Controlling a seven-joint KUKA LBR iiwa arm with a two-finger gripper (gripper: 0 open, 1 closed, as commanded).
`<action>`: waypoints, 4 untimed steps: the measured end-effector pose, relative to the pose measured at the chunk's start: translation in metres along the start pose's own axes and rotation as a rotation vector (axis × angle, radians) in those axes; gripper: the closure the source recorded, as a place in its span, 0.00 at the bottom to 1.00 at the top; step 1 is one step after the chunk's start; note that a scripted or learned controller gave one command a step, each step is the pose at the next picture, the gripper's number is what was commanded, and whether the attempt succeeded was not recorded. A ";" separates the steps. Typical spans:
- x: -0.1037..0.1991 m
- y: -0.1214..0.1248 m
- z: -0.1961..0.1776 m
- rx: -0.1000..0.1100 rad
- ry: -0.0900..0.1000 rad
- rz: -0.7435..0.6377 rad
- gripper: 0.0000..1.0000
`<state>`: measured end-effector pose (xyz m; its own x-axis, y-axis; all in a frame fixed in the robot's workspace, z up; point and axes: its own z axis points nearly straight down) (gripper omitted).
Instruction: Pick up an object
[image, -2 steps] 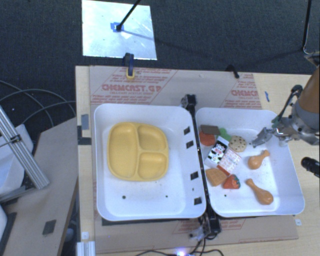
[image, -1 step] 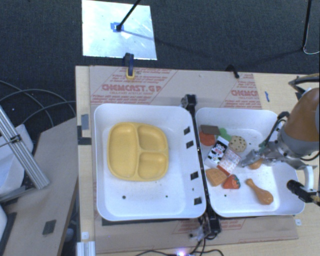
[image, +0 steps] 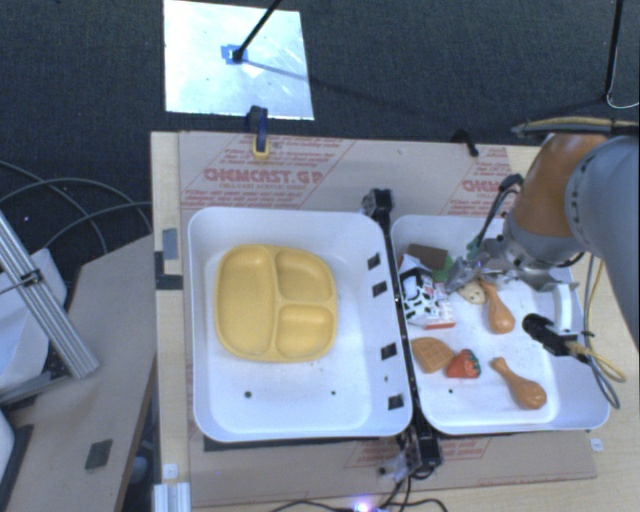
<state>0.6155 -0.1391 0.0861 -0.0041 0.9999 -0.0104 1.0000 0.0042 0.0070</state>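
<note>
Gripper (image: 468, 272) (grip unclear) hangs low over right bin (image: 590, 395), arm (image: 590, 205) bent from right.

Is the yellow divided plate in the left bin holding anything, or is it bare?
Bare. The yellow plate lies flat in the left bin, and all three of its compartments show plain yellow with no item in them.

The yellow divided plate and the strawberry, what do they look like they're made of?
The yellow divided plate looks like molded plastic: one even matte color, rounded compartment edges, soft sheen. The strawberry seems a plastic or rubber toy, uniformly bright red with a flat green top, though it is too small to be sure.
</note>
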 end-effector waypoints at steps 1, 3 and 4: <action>-0.007 -0.077 0.001 0.009 0.011 0.004 0.00; 0.048 -0.025 -0.002 0.001 0.010 -0.001 1.00; 0.097 -0.070 -0.135 0.007 0.011 -0.002 1.00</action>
